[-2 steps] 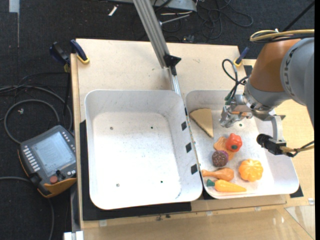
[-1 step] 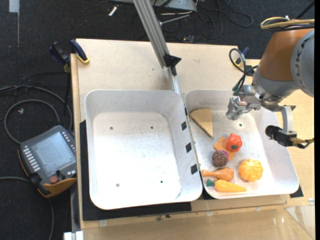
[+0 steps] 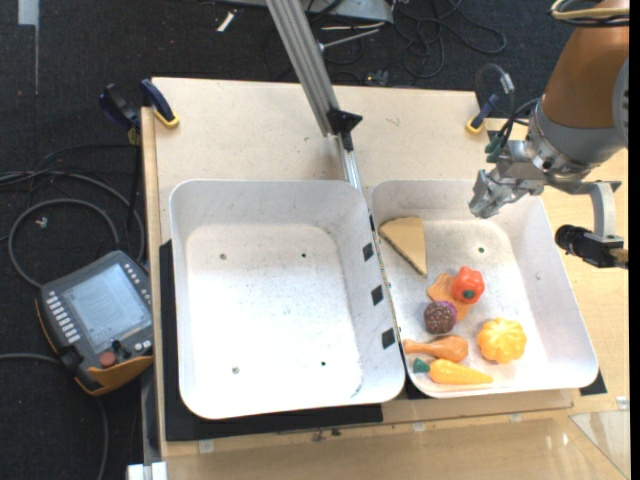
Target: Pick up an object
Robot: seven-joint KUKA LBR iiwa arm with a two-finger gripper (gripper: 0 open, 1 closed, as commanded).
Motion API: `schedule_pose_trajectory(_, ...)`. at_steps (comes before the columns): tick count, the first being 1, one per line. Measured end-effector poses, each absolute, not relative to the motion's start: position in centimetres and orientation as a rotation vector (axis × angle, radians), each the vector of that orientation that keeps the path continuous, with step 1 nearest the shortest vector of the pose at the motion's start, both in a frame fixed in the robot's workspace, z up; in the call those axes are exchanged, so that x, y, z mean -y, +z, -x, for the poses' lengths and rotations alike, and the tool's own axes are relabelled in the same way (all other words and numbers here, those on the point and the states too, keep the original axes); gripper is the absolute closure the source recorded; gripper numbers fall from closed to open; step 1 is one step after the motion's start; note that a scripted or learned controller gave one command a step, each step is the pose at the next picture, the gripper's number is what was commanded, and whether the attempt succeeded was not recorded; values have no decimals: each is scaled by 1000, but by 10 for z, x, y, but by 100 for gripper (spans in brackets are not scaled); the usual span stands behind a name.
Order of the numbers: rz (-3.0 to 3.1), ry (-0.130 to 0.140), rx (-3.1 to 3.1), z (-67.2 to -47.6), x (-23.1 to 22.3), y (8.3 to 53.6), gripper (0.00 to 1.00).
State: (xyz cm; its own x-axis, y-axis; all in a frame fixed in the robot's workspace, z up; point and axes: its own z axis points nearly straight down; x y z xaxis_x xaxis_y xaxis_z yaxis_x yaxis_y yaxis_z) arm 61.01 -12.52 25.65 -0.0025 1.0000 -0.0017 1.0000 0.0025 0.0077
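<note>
We see the pickable objects gathered in the right bin [image 3: 560, 268]: a tan wedge [image 3: 406, 240] lies near the bin's upper left, close to the divider edge, and below it an orange-red pepper-like piece [image 3: 467, 284] sits touching a flat orange piece [image 3: 442, 290]. Just beneath those is a dark purple knobbly fruit [image 3: 439, 317], and to its right a yellow pumpkin [image 3: 501, 339]. Along the bin's near edge lie a tan-orange gourd-like piece [image 3: 440, 348] and a carrot [image 3: 457, 373], close together. The tool [image 3: 487, 196] hangs over the upper part of this bin, well apart from the cluster and to the right of the wedge, with nothing visibly between its fingers; we cannot tell whether they are apart or together. The arm [image 3: 590, 78] enters from the right, its orange section above the wrist. The left bin [image 3: 190, 218] sits beside it on the desk [image 3: 250, 128]. A slanted metal rail [image 3: 305, 58] crosses the desk's far side, and a handheld pendant [image 3: 98, 313] rests on the dark floor at left.
</note>
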Motion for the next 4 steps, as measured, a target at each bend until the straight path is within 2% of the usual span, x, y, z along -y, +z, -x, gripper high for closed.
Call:
schedule_pose_trajectory(1, -2214, 5, -2222, -611, 125, 291, 100)
schedule_pose_trajectory(3, -2212, 2, -2231, -616, 10, 283, 100)
schedule_pose_trajectory(4, -2212, 1, -2232, -631, -46, 265, 100)
